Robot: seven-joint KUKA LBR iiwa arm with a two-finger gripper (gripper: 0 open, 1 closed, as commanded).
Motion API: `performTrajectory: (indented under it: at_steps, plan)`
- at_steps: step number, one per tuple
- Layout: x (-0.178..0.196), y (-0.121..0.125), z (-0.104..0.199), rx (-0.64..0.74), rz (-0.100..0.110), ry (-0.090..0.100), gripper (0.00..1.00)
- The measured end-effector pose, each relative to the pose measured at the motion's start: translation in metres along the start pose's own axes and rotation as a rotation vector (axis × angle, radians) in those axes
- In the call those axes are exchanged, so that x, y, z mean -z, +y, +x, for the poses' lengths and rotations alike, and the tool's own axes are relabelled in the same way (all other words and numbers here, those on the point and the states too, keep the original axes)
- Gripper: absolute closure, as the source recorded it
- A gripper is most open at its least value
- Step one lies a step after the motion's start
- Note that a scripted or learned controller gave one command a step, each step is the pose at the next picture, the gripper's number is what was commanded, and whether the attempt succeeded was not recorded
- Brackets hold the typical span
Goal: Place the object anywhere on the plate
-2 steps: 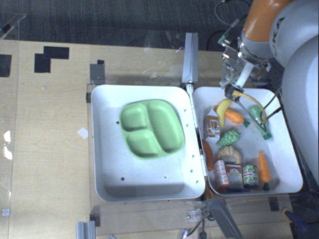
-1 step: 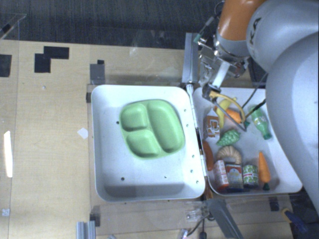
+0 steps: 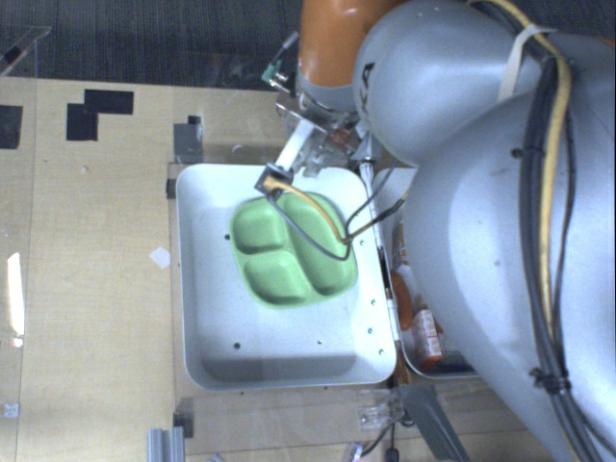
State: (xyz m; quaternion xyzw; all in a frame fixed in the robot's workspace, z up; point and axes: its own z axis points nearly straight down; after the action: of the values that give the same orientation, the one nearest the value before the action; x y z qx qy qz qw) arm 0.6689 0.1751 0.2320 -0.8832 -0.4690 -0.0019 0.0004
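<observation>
A light green plate with three compartments lies in the left white bin, toward its back right. Nothing rests on the visible part of the plate. My gripper hangs over the bin's back edge, just above the plate's far end, below the orange wrist band. The arm's bulk hides what lies under the gripper and the plate's far right rim. I see no object held.
The big grey arm covers most of the right bin. At that bin's left edge a red and white bottle-like item shows. Black marks sit on the wooden bench at the back left.
</observation>
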Motion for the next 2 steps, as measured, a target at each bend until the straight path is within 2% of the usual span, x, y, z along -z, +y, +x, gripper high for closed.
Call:
performTrajectory:
  at_steps: [1,2]
  plan:
    - [0.013,-0.034,0.051,0.255,-0.002,0.002,1.0]
    - [0.05,-0.034,0.037,-0.013,-0.001,0.001,1.0]
